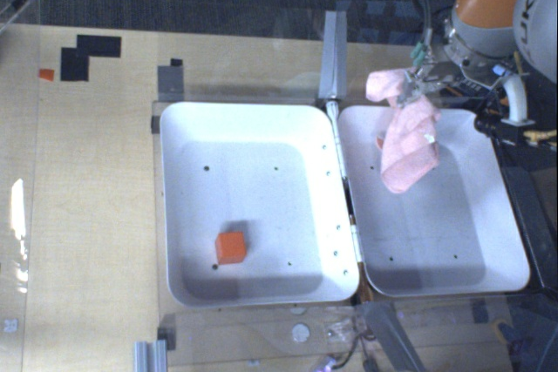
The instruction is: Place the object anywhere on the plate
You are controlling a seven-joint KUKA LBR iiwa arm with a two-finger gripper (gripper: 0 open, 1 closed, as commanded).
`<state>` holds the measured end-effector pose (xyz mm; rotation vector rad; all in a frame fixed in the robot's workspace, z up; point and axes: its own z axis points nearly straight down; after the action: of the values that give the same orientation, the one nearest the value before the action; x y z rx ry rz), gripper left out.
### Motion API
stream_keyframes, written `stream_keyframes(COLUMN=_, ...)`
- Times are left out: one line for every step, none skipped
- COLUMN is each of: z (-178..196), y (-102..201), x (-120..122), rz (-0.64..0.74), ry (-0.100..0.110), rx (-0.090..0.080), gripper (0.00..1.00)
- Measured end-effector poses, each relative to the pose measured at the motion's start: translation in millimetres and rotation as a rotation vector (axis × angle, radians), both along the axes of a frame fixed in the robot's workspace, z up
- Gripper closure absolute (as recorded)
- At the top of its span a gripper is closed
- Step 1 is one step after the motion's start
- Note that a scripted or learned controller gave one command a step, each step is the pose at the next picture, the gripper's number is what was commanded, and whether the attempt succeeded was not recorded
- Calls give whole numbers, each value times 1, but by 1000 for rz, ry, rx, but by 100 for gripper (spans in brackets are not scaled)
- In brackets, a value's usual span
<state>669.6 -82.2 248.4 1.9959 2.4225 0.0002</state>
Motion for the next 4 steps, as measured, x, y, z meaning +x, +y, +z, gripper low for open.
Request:
stream_keyframes(z=-25, y=2, x=1, rz=5, ry=2, rx=1, gripper=100)
stream_keyframes(z=-34, y=61, x=-1, rz=409, ry=2, rx=2, gripper=100)
stream_keyframes(z=-38, y=108, x=-12, rz=811, ry=0, rx=1, gripper=100)
stream_keyframes(z=-28, y=152, x=-13, rz=1210, ry=-5, rx=-1, gripper=100)
